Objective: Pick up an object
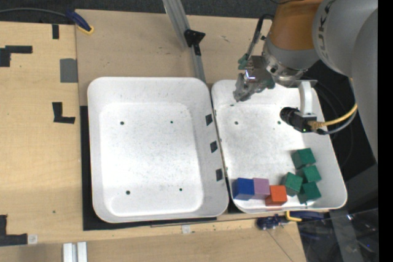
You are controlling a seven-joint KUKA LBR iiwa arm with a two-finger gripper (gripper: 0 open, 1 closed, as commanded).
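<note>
Small blocks lie along the near end of the right bin (258, 132): a blue block (244, 188), a lilac block (261, 186), an orange block (277, 194) and several green blocks (304, 175) in the near right corner. My gripper (243, 91) hangs over the far left corner of the right bin, well away from the blocks, with nothing seen between its fingers.
The left bin (150, 144) sits beside the right one, their rims meeting in the middle. A slanted metal rail (175, 6) runs from the top of the view down to the bins' shared far edge. Black tape marks lie on the bench at left.
</note>
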